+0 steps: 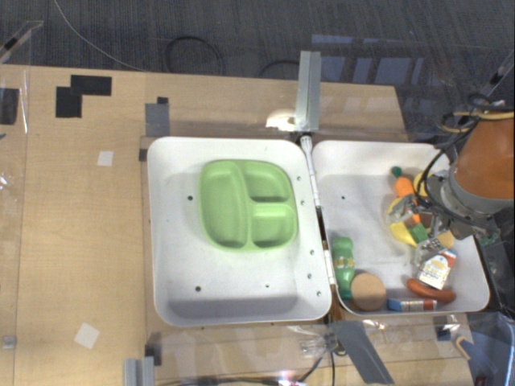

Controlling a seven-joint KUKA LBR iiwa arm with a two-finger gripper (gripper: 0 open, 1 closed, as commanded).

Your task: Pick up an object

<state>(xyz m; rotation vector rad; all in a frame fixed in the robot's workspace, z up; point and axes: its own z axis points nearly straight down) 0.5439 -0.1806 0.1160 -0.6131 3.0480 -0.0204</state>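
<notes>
The arm reaches over the right bin (346, 175), its gripper (425, 225) low among the small toys (402, 187) by that bin's right edge; whether the fingers are open or grip anything cannot be told. A green divided plate (245, 203) lies in the left bin (173, 215).

A single fixed camera sits high above the pale wooden table (72, 240), looking down at a slant from its near edge toward the dark carpeted floor (241, 14) beyond. It stands far enough back to take in both shallow white plastic bins (173, 296), with the grey, orange-banded arm (483, 167) entering from the right.
</notes>
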